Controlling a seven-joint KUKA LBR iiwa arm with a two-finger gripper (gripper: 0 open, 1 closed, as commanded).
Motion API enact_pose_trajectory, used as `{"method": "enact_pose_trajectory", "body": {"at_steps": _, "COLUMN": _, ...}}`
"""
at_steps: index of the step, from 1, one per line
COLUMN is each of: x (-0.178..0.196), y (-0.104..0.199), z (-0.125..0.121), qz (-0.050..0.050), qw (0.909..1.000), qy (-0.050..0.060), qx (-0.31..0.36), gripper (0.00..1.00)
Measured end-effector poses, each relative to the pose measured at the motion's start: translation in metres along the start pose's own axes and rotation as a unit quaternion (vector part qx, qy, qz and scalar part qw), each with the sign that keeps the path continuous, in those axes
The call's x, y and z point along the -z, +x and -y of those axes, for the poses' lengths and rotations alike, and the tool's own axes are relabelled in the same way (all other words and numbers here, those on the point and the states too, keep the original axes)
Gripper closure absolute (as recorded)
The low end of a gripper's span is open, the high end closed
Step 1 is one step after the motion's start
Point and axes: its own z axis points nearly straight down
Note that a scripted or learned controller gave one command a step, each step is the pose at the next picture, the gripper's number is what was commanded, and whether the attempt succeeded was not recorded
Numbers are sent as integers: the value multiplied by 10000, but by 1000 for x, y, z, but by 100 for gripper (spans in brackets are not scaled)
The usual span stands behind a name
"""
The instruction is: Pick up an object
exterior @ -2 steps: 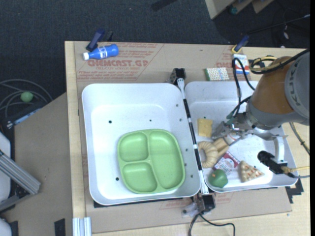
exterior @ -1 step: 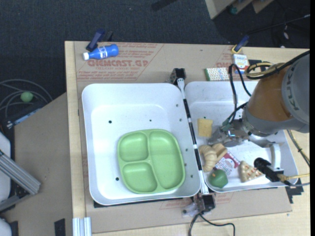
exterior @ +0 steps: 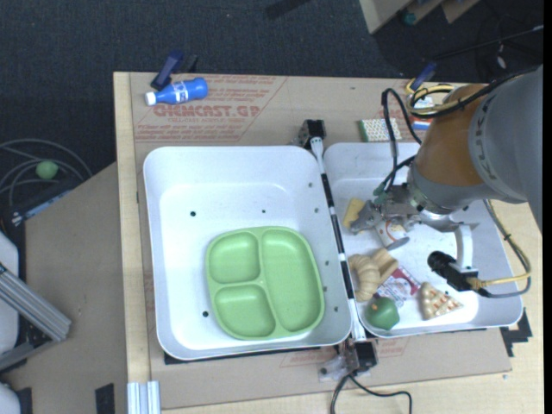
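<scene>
Camera view, looking down on both bins.

1. Position. My arm point(exterior: 448, 153) reached over the right bin point(exterior: 362, 166). My jaws hung low inside it, toward the wall shared with the left bin point(exterior: 216, 188). I could not tell whether the jaws stood apart or together. Nothing was visible between them.

2. Candidate objects. All lay in the right bin.
- A yellow piece point(exterior: 353, 211) lay just beside the jaws, between them and the shared wall.
- A tan pastry-shaped piece point(exterior: 373, 272) lay near the jaws, toward the bin's front rim.
- A red and white packet point(exterior: 401, 280) touched the pastry-shaped piece on its far side from the wall.
- A green round piece point(exterior: 382, 314) and a wedge-shaped piece point(exterior: 437, 301) lay beyond those, against the front rim and well apart from the jaws.

3. Not candidates from this pose. The green divided plate point(exterior: 263, 281) sat in the left bin, across the wall from the jaws. A blue and white tube point(exterior: 177, 91) lay on the tabletop point(exterior: 259, 110), far from them.

4. Judged status. No grasp had been made.

5. Judged faults.
- The yellow piece sat close to the wall. One jaw could have struck the wall or pushed the piece against it without gripping.
- The pastry-shaped piece and packet touched. Closing there could have caught both, or only the thin packet edge, which would slip.
- The round piece could have rolled out under an off-centre close.
</scene>
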Motion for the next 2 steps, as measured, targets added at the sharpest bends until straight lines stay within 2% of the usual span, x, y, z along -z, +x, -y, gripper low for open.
{"method": "enact_pose_trajectory", "body": {"at_steps": 1, "x": 10, "y": -1, "z": 0, "qz": 5, "qw": 10000, "qy": -8, "qx": -6, "gripper": 100}}
{"method": "enact_pose_trajectory", "body": {"at_steps": 2, "x": 145, "y": 64, "z": 16, "qz": -1, "qw": 10000, "qy": -8, "qx": 0, "gripper": 100}}
